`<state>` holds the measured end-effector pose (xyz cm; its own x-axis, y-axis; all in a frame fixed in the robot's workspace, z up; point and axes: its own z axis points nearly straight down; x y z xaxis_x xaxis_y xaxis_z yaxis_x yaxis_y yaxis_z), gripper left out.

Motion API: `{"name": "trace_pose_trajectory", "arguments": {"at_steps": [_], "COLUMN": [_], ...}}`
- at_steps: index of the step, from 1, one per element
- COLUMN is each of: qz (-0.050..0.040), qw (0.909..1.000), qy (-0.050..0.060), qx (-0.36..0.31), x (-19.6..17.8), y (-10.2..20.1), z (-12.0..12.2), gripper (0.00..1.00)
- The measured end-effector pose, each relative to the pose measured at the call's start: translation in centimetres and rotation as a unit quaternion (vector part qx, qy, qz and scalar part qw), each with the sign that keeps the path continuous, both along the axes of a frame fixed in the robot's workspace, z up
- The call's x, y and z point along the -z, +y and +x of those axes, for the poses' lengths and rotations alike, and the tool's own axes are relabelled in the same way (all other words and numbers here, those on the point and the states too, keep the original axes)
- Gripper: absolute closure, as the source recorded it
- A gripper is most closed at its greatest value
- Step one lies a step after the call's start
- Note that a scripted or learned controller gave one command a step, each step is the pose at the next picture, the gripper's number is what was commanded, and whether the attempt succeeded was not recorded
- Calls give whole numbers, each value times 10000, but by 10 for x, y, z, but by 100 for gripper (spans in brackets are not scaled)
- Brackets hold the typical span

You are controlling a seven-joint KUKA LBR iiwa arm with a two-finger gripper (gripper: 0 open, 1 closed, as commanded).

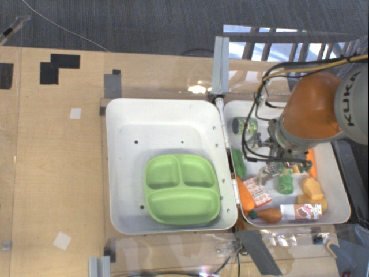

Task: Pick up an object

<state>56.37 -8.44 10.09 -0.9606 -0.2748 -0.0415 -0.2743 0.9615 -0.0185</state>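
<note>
The right bin point(340, 180) holds several toy foods. My gripper point(281, 167) hangs low over the middle of this bin, beneath the orange wrist band point(311, 105). Just below it lies a small green piece point(285, 183). To its left is a red-and-white packet point(258, 190), with an orange carrot point(245, 196) beside that. A green cucumber-like piece point(238, 164) lies along the bin's left wall. Along the front are a brown-red sausage point(267, 215) and a white bottle with a red label point(303, 211). Yellow pieces point(313, 189) sit at the right.
The left bin point(124, 126) holds a green divided plate point(181, 188). A small green can point(243, 126) stands at the back left of the right bin. Cables point(253, 137) loop from the wrist over that corner. An orange piece point(312, 160) lies right of the gripper.
</note>
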Motion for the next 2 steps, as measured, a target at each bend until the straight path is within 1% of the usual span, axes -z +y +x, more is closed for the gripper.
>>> {"name": "trace_pose_trajectory", "arguments": {"at_steps": [1,2], "qz": [70,14], "qw": [9990,9998], "qy": [440,161], "qx": [-2,-138], "x": [13,11], "y": [-32,-90], "z": [88,38], "gripper": [0,0]}}
